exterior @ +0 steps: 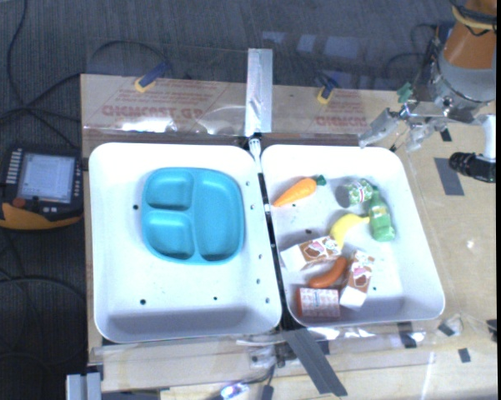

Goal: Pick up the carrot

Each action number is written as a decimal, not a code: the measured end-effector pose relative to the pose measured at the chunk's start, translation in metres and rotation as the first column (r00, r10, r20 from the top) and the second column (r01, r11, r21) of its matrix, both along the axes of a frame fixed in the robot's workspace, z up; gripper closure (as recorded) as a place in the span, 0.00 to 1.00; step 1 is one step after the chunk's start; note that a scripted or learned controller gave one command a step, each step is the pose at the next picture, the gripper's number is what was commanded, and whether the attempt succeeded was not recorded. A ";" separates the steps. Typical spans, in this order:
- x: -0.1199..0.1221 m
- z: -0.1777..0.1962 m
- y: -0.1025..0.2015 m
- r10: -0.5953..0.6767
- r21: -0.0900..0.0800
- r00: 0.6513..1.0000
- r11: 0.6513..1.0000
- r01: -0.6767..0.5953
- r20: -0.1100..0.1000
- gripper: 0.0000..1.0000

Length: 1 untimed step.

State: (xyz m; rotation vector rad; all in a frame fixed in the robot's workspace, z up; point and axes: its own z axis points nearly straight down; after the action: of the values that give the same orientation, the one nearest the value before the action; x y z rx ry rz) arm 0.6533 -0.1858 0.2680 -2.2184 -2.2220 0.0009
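At the far left we see a handheld control pendant (35, 186) with a lit screen, lying on the dark floor beside the bench. Next comes the left bin (117, 298), which holds a blue divided plate (192, 213) with three compartments. The plate sits near the bin's centre.

Across the central divider lies the right bin (413, 294). In its upper-left corner we find the carrot (294, 191), close to the divider wall. Its long axis runs on a diagonal: the orange tip points down and to the left, toward the divider, while the green stem end points up and to the right. It lies apart from the other items.

Further right we note a green-and-white round item (360, 192), a yellow lemon-like piece (348, 225) and a green piece (381, 222) just beside it. Below these sit small printed cartons (311, 251), a brown sausage shape (331, 272) and a red-patterned box (319, 302).

At the upper right, the gripper (392, 136) hangs above the bench just beyond the bin's far-right corner, well apart from the carrot. Its two fingers are spread and grip nothing.
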 end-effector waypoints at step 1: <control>-0.009 -0.012 0.013 -0.113 -0.001 0.994 0.994 0.113 -0.002 0.00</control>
State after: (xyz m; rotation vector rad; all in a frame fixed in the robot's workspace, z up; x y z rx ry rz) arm 0.6441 -0.1733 0.2562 -2.3396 -2.0930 0.0040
